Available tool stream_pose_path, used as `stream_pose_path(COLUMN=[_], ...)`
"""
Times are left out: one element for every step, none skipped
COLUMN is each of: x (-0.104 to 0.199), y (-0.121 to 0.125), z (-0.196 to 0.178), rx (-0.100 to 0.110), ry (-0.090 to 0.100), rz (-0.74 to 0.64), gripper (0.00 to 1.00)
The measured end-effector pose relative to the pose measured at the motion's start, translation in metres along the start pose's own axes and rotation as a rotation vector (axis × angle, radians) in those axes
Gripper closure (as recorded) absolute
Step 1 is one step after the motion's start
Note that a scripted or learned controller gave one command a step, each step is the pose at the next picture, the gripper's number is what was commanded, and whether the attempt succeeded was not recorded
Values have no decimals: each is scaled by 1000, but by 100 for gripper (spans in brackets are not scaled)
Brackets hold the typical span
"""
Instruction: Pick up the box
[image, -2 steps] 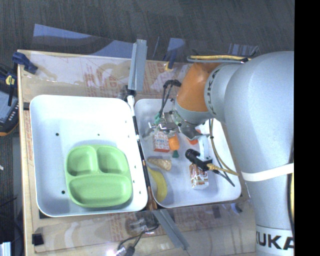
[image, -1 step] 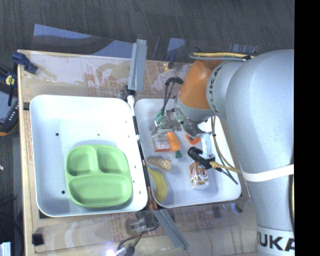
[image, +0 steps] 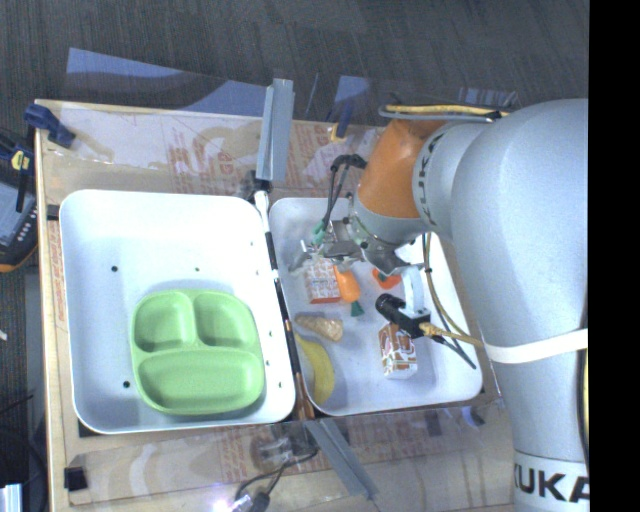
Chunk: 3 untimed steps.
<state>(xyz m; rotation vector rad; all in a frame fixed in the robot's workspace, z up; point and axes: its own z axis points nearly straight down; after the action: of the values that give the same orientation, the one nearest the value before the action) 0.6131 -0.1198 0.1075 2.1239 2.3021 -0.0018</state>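
White right bin (image: 455, 385) holds the box (image: 322, 281) at its 10 o'clock, beside an orange carrot (image: 347, 286). Gripper (image: 335, 243) sits directly at the box's 12 o'clock; its grip state cannot be determined.

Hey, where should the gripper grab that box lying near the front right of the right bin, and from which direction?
Probably from straight above, across the narrow width of the box. It lies flat with its long axis running roughly front to back, and bare bin floor shows on both long sides. The banana sits well off to its left, so the fingers should have room.
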Motion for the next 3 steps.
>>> stream_pose_path(x=[0, 0, 1], y=[0, 0, 1], z=[-10, -10, -20], rx=[1, 1, 0], ry=[-2, -3, -5], rz=[-5, -6, -10], gripper=[100, 0, 100])
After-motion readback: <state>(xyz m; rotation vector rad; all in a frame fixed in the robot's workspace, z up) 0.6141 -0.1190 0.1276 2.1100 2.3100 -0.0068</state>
